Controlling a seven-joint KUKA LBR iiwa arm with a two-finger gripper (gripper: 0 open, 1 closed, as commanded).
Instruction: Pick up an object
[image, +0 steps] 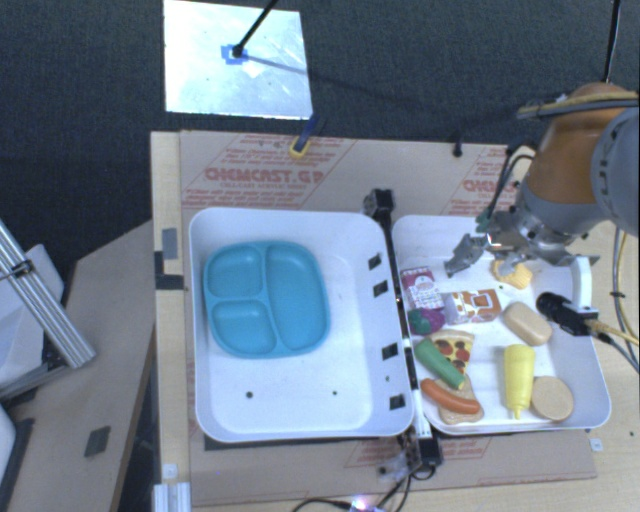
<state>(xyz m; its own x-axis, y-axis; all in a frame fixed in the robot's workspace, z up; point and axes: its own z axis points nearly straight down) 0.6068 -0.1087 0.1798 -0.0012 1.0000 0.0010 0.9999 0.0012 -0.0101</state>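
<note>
At the near edge of the right bin (598, 400), a hot dog (452, 398), a yellow bottle (517, 378) and a round biscuit (552, 397) are laid side by side. Just beyond them a green pepper (439, 362), a pizza slice (457, 346) and a bread roll (526, 323) are seen, with a small packet (474, 304) and a pink carton (420, 287) farther back. A blue divided plate (266, 298) is held in the left bin (290, 405). At the far side of the right bin, the gripper (470, 253) is poised low beside a yellow piece (515, 273); nothing is seen between its fingers, and how far they are parted cannot be told.
</note>
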